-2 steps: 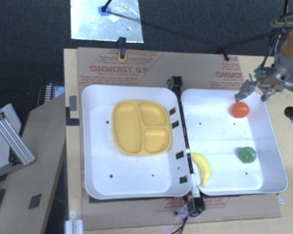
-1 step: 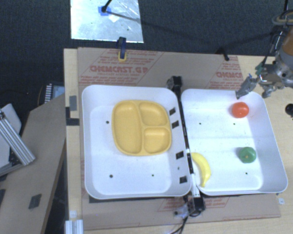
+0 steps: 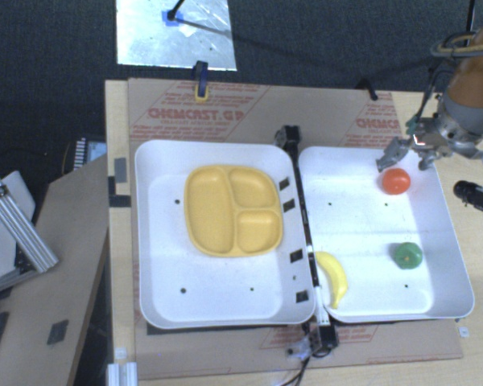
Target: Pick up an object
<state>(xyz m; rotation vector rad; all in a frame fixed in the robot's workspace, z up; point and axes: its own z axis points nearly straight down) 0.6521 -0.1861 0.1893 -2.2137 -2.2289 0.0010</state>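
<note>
White plastic forms the two shallow bins, the left bin [image 3: 157, 296] and the right bin [image 3: 443, 272], set side by side on a pale wooden table [image 3: 80, 240] over a sheet of printed brown cardboard [image 3: 225, 111]. Dark carpet [image 3: 48, 47] surrounds the table; a square silvery sheet [image 3: 175, 21] with a patch of blue tape lies on it at the far side. A yellow clamp [image 3: 201, 83] sits at the cardboard's far edge, and an aluminium rail [image 3: 12, 215] slants in at the left. The left bin holds a yellow three-compartment plastic plate [image 3: 232, 210]. The right bin holds three items: a round orange-red tomato [image 3: 396, 182] near the far wall, a green pepper-like toy [image 3: 407, 255] nearer the viewer, and a yellow banana [image 3: 332, 277] against the dividing edge. The grey arm's claw [image 3: 406, 156] hangs spread above the right bin's far right corner, its two fingers standing apart just beyond the tomato, with nothing between them.
</note>
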